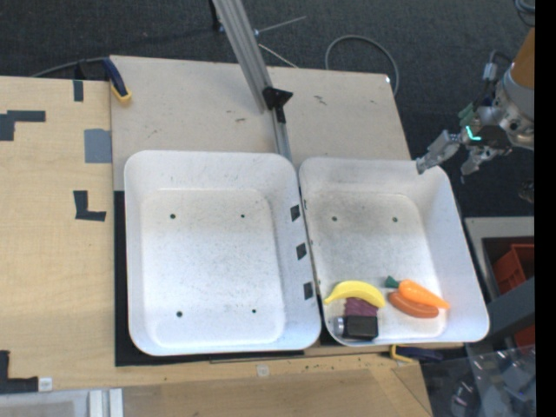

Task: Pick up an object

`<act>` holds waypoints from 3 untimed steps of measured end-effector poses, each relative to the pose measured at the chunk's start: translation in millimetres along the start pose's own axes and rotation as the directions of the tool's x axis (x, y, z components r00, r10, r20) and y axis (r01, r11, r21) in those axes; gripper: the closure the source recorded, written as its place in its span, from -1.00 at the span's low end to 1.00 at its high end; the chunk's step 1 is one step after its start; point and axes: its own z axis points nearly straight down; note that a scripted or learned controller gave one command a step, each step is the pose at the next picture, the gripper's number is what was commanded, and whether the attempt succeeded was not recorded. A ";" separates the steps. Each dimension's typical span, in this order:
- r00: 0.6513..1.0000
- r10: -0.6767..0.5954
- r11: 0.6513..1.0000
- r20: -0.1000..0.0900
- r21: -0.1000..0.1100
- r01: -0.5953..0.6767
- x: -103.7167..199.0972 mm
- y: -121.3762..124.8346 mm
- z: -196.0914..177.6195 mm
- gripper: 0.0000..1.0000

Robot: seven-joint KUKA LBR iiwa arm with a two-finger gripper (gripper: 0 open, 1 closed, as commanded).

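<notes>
The gripper [452,155] hangs just off the right bin's [452,224] far right corner, its fingers apart and holding nothing. The objects lie well apart from it, toward six o'clock, bunched at the bin's near edge. The carrot [417,300], orange with a green tip, is nearest; its long axis runs roughly ten to four. At its nine o'clock is a curved yellow banana [354,292], arched over a dark purple piece [357,306] and a black block [360,326]. The left bin [208,250] sits beside it on the tabletop [200,102].
</notes>
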 end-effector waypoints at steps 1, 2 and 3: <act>1.000 -0.001 1.000 0.002 -0.004 0.001 0.0 0.7 -2.6 -1.00; 1.000 -0.001 1.000 0.000 0.002 0.001 0.4 5.2 60.8 -1.00; 1.000 0.000 1.000 0.000 0.003 0.000 -2.8 4.8 124.9 -1.00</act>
